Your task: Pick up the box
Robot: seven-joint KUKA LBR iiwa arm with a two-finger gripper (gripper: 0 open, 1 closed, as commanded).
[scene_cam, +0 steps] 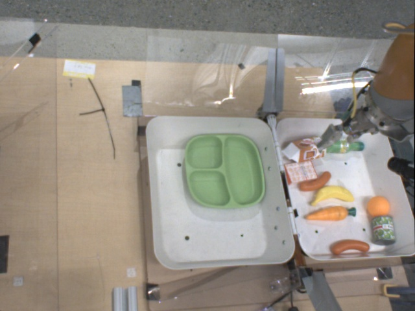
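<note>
Over the right bin (363,254), the grey arm reaches in from the right with its orange band (399,67) high at the frame's edge, and the gripper (329,137) hangs low near the bin's back left part. Whether the jaws are released or clenched I cannot tell; they blur into the things below them. The box (301,172), flat with a red and white printed face, lies in the left part of that bin, just in front of a small carton (305,151) with a white top, which sits right beside the gripper's tip. A green bottle (343,147) lies just right of the gripper. A sausage (314,182) lies close to the box's right front corner, and a banana (332,194) and a carrot (331,214) follow toward the front. A second sausage (349,246) lies near the front rim. An orange (378,206) and a dark green can (383,229) stand at the bin's right side. The left bin (168,238) holds a green divided plate (225,170) with three compartments. Both bins rest on the wooden desk (65,206).
</note>
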